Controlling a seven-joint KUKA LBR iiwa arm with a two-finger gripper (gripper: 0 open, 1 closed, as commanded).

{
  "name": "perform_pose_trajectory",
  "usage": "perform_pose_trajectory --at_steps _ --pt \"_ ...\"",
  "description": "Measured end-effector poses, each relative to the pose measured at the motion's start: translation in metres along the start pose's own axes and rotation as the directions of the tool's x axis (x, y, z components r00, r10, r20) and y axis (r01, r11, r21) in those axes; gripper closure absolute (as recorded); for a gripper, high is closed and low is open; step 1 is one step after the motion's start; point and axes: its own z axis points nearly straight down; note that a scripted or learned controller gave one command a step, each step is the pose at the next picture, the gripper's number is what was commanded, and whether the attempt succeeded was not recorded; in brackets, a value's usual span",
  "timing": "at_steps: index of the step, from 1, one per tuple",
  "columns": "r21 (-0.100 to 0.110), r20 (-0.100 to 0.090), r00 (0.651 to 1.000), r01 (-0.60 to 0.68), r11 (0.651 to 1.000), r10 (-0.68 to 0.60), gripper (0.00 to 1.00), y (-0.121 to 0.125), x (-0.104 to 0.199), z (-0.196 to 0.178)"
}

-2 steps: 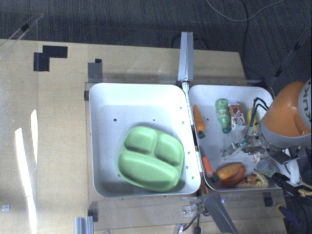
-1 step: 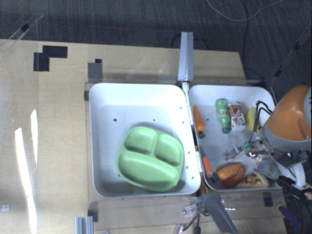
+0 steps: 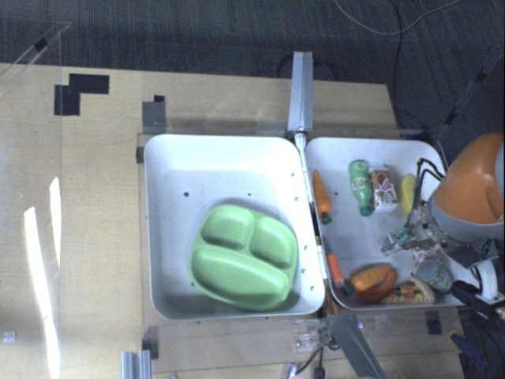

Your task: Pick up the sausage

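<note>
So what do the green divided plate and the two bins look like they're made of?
The green plate looks like moulded plastic, matte to satin: uniform colour, soft rounded compartment ridges, faint sheen. The left bin and right bin also look like white plastic, smooth with rounded corners, though painted metal can't be ruled out.

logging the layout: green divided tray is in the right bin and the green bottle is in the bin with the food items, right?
Not quite. The camera view shows the green divided tray in the left bin, not the right one. The green bottle does lie in the right bin among the food items.
</note>
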Motion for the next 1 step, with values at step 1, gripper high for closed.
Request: perform_pose_trajectory --at_steps 1 --pt "0.000 0.000 1.000 -0.001 1.000 0.001 0.00 -0.0002 -0.0001 0.0001"
